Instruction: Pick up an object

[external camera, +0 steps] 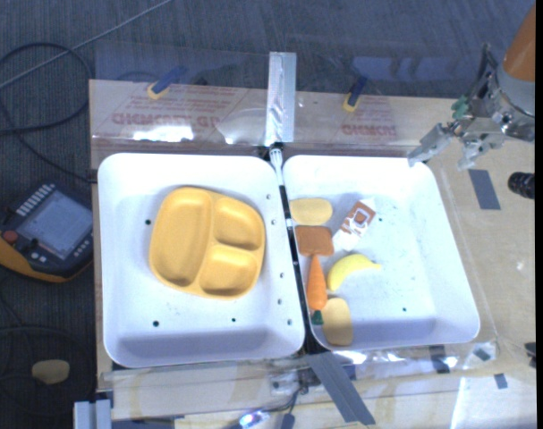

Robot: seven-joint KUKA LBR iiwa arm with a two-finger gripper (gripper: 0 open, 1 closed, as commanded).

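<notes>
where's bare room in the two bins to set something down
Right bin: the whole right half is bare, from the banana and carton to the right wall. Its left edge is crowded with the food and carrot. Left bin: narrow strips around the yellow tray, widest along the front.

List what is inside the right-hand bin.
The right bin holds a carrot, a banana, a small carton, and three tan or brown food pieces along its left wall. Anything underneath them is covered.
</notes>
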